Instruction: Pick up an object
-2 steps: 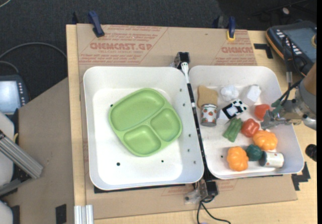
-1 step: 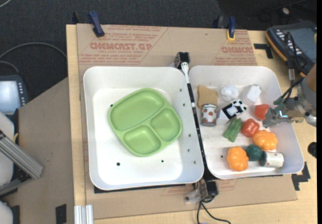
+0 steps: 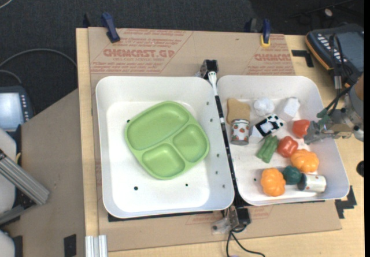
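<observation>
- the pick looks barely begun: every item lies loose in the right bin, and nothing is lifted clear of it.
- the gripper reaches in over the bin's right rim, hanging low just beside the red tomato-like piece; how it is set, and whether it has hold of anything, i cannot tell from this slant.
- left to do, as i judge it: close on one piece and raise it out.
- likely targets near the tool: the red piece, a second red-orange one and a ribbed orange pumpkin shape, all smooth, rounded, glossy toy plastic that may roll.
- further off sit another orange pumpkin, a dark green lump, a green pepper-like wedge, a small printed can, a tan block and crumpled white pieces.
- the left bin holds a matte green divided plate with three shallow compartments.
</observation>
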{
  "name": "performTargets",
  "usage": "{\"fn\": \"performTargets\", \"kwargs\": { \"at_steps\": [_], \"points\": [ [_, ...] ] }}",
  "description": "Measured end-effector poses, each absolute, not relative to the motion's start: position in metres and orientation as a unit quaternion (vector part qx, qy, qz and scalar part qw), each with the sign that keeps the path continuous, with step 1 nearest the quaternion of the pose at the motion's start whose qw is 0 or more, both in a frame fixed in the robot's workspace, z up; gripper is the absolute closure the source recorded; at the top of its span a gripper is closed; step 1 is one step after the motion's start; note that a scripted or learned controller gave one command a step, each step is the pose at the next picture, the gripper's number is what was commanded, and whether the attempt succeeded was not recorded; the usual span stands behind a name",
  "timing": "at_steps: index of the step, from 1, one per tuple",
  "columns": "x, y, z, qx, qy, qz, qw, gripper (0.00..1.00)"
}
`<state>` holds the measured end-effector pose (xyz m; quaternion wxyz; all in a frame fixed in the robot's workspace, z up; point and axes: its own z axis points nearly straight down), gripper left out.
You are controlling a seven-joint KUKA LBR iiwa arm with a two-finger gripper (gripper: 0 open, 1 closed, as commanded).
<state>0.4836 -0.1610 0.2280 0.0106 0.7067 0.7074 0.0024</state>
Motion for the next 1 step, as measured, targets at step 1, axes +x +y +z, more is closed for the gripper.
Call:
{"fn": "performTargets", "kwargs": {
  "at_steps": [1],
  "points": [
    [0.4844, -0.1612, 0.2382, 0.706, 0.708, 0.0027, 0.012, 1.00]
  ]
}}
